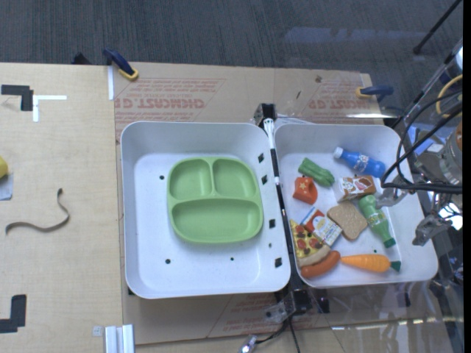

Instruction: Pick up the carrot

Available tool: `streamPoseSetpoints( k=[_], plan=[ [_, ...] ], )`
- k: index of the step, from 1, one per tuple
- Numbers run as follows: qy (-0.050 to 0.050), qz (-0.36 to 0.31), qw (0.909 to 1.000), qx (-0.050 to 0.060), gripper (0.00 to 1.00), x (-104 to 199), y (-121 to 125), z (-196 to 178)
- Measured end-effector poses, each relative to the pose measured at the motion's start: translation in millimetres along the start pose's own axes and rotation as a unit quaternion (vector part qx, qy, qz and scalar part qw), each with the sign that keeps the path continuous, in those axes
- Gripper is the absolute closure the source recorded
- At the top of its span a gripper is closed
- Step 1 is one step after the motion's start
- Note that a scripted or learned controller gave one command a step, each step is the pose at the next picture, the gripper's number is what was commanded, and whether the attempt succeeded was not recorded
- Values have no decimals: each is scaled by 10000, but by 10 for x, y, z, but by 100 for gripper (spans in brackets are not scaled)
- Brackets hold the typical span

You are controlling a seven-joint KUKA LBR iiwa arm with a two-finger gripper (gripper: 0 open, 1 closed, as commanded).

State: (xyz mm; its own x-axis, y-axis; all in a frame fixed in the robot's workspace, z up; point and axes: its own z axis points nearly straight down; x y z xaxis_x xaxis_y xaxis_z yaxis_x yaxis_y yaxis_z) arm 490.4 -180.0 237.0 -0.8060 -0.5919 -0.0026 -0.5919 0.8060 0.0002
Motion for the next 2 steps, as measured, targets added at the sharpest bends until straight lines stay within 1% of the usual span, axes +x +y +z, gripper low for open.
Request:
streamPoseSetpoints(
  k=[1, 2],
  plan=[
    [-2, -1375, 9905, -5, 0, 94, -73, 409],
    [-19, -1607, 9870, 17, 0, 45, 73, -728]
  ],
)
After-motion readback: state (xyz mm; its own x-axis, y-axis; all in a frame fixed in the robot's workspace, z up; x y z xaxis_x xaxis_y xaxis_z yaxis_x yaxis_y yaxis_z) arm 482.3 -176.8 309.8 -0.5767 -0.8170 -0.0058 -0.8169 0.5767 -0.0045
